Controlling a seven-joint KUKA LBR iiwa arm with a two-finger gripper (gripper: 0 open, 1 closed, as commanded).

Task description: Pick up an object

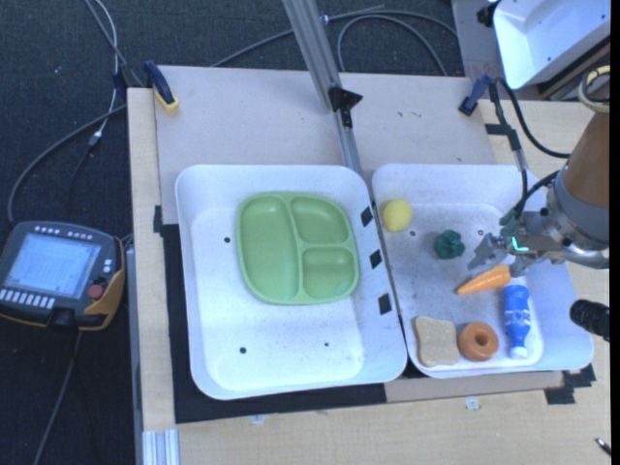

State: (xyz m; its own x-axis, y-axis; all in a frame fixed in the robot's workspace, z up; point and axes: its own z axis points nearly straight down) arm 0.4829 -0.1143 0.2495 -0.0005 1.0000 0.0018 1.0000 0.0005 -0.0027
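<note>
The right bin point(426, 187) holds several small objects. A yellow ball point(396, 214) lies near its left wall, and a dark green lump point(448, 244) sits mid-bin. An orange carrot point(484, 279) lies beside a blue and white bottle point(516, 318). Along the front wall are a brown donut point(478, 340) and a slice of bread point(437, 341). My gripper point(494, 250) hangs over the right bin, just above and behind the carrot. Its fingers stand open with nothing between them.
In the left bin point(208, 289) lies a light green divided plate point(297, 247). A metal pole point(320, 42) slants over the bench behind the bins. To the bench's left, a teach pendant point(58, 274) rests on the floor. Cables run at the back right.
</note>
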